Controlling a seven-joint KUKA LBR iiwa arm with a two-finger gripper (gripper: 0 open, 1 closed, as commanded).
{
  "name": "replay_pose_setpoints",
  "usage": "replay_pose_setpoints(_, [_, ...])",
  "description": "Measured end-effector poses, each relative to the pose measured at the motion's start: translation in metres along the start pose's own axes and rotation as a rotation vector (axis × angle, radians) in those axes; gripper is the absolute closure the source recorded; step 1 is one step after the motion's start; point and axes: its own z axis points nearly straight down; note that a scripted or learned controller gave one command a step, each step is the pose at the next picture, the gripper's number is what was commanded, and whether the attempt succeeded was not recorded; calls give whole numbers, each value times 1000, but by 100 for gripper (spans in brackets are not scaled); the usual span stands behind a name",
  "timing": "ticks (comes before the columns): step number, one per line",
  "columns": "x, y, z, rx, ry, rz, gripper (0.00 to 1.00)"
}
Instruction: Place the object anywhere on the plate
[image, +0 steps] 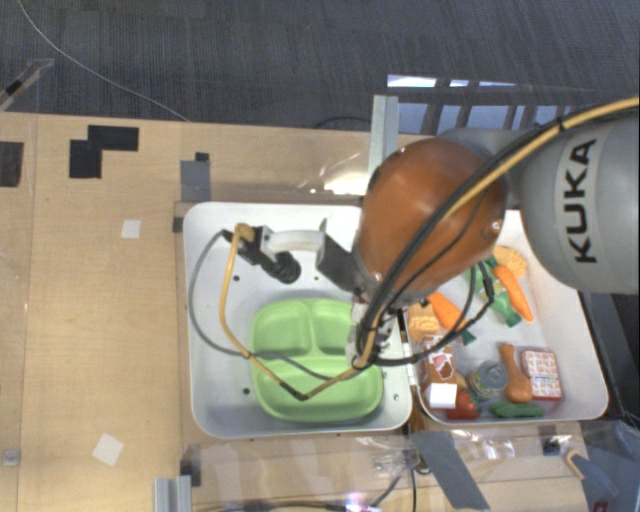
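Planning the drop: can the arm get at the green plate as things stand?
Probably yes. The arm already hangs over the plate's right edge in the left bin. Only loose cables trail across the plate; no object lies on it.

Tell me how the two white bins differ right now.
The left bin holds a green plate with dividers and loose cables; the right bin holds a jumble of small toy foods, among them carrots. The left bin's floor shows largely bare around the plate; the right bin's floor is mostly crowded, and the arm covers its upper part. Both are shallow, white and sit side by side.
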Motion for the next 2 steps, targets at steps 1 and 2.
replay_pose_setpoints(1, [42, 8, -175, 3, 13, 58, 100])
replay_pose_setpoints(2, [11, 24, -237, 4, 13, 6, 100])
